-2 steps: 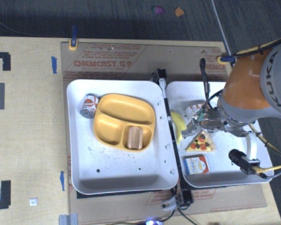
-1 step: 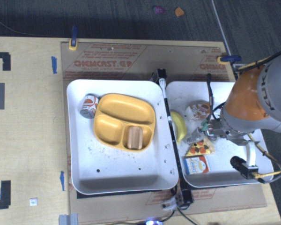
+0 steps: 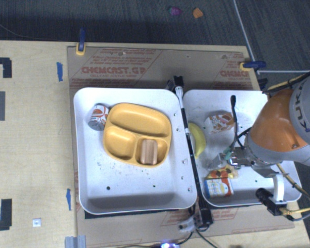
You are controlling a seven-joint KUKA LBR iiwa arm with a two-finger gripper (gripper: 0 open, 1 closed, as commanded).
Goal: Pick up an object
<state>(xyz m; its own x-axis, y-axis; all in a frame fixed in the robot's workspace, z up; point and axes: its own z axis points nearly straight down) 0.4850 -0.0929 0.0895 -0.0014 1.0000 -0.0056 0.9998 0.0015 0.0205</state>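
Note:
My gripper [image 3: 228, 159] hangs low over the middle of the right bin [image 3: 248, 99], with the orange-banded wrist [image 3: 281, 125] above it to the right. Just below the gripper lies a small orange, white and blue carton [image 3: 218, 186]. A yellow banana-shaped piece [image 3: 198, 138] rests against that bin's left wall. A round white and orange lidded cup [image 3: 220, 121] lies toward the back. Something small and pale sits right at the gripper's tip, too unclear to name.
The left bin [image 3: 88, 190] holds a yellow divided plate [image 3: 129, 120] with a brown block [image 3: 148, 151] in one compartment, and a small can [image 3: 98, 117] at its back left corner. A black bar [image 3: 185, 138] runs between the bins. Cables trail at the front right.

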